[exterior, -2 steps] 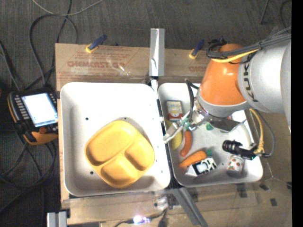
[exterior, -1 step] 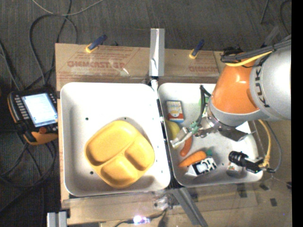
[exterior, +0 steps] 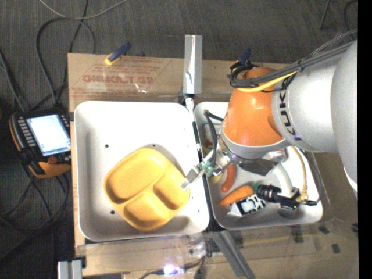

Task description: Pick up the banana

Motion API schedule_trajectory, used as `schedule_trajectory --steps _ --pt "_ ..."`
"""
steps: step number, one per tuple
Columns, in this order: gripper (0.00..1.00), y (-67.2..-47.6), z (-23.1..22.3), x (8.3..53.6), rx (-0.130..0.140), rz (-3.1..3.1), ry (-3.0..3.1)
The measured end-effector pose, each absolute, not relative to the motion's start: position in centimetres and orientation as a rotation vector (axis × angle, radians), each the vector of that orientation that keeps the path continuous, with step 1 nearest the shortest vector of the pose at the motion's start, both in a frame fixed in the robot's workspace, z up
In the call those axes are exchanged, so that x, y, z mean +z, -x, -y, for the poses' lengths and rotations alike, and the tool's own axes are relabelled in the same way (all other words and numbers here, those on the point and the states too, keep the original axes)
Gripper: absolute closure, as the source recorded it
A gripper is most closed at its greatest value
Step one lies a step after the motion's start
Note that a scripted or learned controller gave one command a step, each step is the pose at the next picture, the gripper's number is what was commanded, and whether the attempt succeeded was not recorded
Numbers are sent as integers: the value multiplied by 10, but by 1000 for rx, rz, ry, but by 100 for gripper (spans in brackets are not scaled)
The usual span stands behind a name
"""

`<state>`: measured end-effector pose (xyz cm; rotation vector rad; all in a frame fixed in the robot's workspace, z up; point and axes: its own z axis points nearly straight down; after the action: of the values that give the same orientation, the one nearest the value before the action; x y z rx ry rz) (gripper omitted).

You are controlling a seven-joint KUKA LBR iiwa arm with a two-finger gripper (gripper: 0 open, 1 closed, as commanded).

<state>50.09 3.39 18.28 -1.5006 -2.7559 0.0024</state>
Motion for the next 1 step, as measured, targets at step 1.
schedule_trajectory --steps 1 --pt "0 -565 -103 179 6 2591 1774"
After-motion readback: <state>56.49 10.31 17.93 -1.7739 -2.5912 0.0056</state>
